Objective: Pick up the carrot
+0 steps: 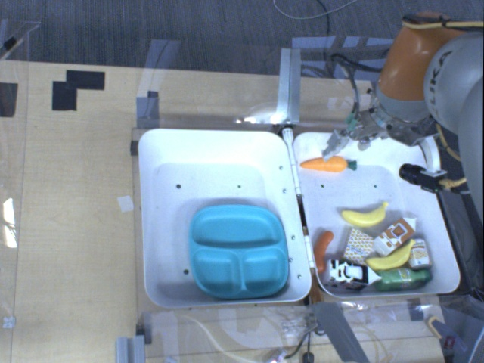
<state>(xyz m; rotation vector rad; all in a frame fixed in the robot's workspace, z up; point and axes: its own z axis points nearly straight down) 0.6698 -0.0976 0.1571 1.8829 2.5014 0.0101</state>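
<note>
the carrot lies on its side at the far left corner of the right bin, close to the divider between the two bins. it is a short orange toy with a rounded tip toward the left and a small green stub at its right end. the tool of the grey arm hangs just above it, the metal tip near the carrot's upper middle; whether the tool is wide or narrow cannot be told from this angle, and nothing shows the carrot gripped. nearer in the same bin sit a yellow banana, a second banana, a small carton, a green bottle and a red sausage along the left wall. the left bin holds a blue divided plate toward its near side.
</note>
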